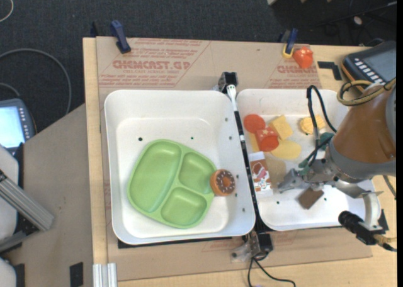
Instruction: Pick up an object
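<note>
Claw hovers just left of brown block

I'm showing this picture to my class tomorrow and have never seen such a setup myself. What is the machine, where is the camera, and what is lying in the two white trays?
One fixed camera looks down at a slant on a bench. The machine is a robot arm, orange-banded, reaching in from the right; its job is to pick up an object. Its gripper hangs low over the right bin, and the view does not show anything held.

The left bin holds a green divided plate with a toy donut at its right edge. The right bin holds small toy foods: two red pieces, yellow pieces, a small printed packet and a brown piece.
</note>
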`<state>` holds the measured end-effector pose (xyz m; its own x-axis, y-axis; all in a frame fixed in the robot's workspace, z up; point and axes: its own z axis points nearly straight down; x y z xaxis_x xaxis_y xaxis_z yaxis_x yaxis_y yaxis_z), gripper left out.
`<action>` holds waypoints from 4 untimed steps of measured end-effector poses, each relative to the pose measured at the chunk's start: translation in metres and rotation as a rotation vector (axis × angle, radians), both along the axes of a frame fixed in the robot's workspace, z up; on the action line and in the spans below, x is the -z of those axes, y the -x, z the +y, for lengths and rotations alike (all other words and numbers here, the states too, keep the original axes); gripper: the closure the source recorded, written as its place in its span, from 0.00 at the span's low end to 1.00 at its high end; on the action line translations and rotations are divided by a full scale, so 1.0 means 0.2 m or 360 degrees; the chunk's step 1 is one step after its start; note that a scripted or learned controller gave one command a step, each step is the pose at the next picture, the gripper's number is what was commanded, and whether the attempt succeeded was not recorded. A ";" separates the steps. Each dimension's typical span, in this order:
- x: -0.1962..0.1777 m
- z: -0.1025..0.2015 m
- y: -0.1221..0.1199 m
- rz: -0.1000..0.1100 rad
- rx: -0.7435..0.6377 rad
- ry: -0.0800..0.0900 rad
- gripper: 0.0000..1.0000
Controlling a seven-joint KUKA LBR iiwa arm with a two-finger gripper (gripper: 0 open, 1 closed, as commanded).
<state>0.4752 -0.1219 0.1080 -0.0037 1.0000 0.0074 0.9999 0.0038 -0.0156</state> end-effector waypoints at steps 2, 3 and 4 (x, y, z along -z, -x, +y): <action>-0.40 0.47 -0.03 -0.0036 -0.0007 0.0007 0.00; -0.43 0.44 -0.02 -0.0030 0.0006 0.0013 1.00; -0.48 0.44 -0.03 -0.0034 0.0006 0.0014 1.00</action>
